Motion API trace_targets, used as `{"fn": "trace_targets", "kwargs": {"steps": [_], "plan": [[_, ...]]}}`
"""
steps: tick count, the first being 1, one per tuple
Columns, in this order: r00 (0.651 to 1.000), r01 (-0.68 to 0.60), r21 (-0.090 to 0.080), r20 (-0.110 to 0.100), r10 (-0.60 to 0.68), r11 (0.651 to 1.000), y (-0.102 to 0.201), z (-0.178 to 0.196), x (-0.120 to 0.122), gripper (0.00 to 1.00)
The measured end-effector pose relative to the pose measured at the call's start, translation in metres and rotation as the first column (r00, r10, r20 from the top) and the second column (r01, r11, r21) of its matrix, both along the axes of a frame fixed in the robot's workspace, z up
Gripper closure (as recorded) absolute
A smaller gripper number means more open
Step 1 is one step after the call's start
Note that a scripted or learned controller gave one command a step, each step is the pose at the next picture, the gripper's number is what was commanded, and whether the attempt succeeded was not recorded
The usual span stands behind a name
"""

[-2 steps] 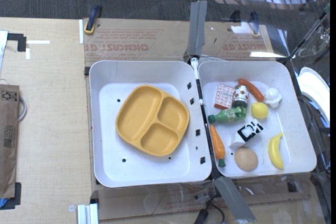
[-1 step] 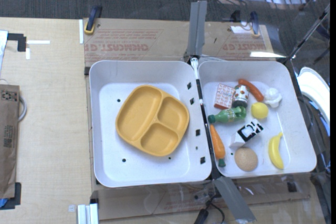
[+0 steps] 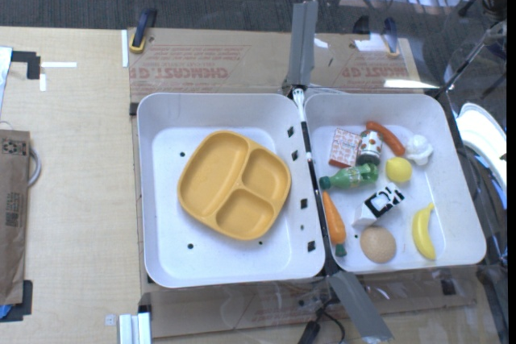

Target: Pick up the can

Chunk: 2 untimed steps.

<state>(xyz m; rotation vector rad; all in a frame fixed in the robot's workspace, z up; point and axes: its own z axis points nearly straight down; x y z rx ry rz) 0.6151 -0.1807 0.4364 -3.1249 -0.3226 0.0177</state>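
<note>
The can is small, with a dark body and a pale label. It stands in the right bin near the back. A red and white packet lies just to its left and an orange sausage to its right. A green bottle lies on its side right in front of the can, touching or nearly touching it.
Also in the right bin are a lemon, a white garlic bulb, a black and white block, a banana, a carrot and a brown round item. A yellow divided plate lies in the left bin.
</note>
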Motion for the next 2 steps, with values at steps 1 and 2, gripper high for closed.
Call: {"fn": "trace_targets", "kwargs": {"steps": [1,2], "plan": [[1.0,-0.007,-0.001,-0.011,0.007,1.0,0.0007,0.0037,0.0025,1.0],[1.0,-0.006,0.0,-0.012,0.006,1.0,0.0006,0.0035,0.0025,0.0]]}}
